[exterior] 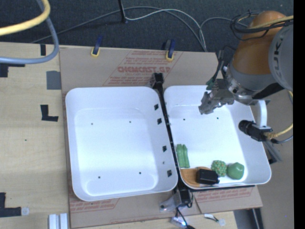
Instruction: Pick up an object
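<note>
On the left of the bench stands the left bin, a shallow white tray whose floor shows a few small dark dots. A black divider strip with small clips runs between it and the right bin, and the two bins sit on a brown cardboard sheet with red printed letters, fixed at the far edge by two blue and yellow clamps. In the right bin, all objects lie along the near edge. Close to the divider is a green ridged piece, long and narrow, lying along the wall. Just beside it, in the near corner, is a flat tan wooden piece, and a black object rests on top of it. Next comes a bumpy light green object, touching or almost touching a smooth green round object on its right. The gripper is over the far part of the right bin, well apart from these objects. Nothing is visible between its fingers, but how far they are open I cannot tell. Above it is the grey wrist and the orange band of the arm.
</note>
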{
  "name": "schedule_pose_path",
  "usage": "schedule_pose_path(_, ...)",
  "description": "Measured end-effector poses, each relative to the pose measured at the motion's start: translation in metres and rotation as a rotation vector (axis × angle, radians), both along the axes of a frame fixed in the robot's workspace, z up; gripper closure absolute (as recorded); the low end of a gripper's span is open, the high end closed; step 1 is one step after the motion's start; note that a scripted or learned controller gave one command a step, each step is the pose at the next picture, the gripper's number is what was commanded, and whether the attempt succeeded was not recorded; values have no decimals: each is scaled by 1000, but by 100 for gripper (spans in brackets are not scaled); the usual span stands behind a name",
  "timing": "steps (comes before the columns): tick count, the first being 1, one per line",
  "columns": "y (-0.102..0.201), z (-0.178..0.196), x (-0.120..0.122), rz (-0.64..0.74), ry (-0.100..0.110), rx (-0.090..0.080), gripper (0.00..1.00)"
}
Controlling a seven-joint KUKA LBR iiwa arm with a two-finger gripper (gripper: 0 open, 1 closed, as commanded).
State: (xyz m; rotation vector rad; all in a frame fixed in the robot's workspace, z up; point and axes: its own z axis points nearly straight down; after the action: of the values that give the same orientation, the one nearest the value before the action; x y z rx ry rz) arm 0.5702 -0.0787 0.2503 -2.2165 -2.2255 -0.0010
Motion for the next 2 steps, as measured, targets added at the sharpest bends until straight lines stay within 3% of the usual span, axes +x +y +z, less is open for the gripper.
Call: schedule_pose_path(2,88,-13,-26,0,2,0,100)
